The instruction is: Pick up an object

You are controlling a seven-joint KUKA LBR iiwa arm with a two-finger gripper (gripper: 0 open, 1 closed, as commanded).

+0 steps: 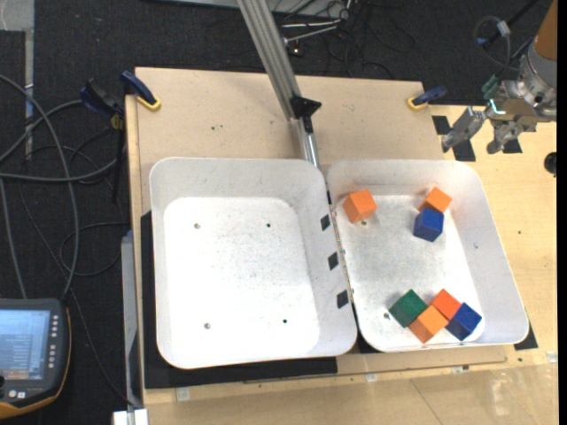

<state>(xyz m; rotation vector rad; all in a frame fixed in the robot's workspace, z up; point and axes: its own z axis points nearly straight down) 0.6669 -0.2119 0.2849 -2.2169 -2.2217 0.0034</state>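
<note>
Grey metal fingers (483, 134) are hanging spread apart with nothing between them, above the worktop (221, 113) just beyond the far right corner of the right bin (496, 237). One finger is pointing left and down over a dark patch on the wood, the other is sitting nearer the wrist. The arm (540, 69) is entering from the upper right edge, its orange band just showing at the top.

Inside the right bin, an orange cube (360, 205) is lying alone near the far left wall. Across from it, a second orange cube (437, 200) is touching a blue cube (428, 225) just in front of it. Along the near wall, four blocks are huddling together: a green cube (408, 308), an orange one (429, 323), a red-orange one (446, 304) and a blue one (463, 320).

The left bin (168, 237) is lying beside the right one, their inner rims overlapping. A slanted aluminium bar (266, 42) is reaching down to the seam between them. Blue-and-yellow clamps (142, 91) are gripping the worktop's far corners, and a handheld pendant (31, 352) is lying at lower left.
</note>
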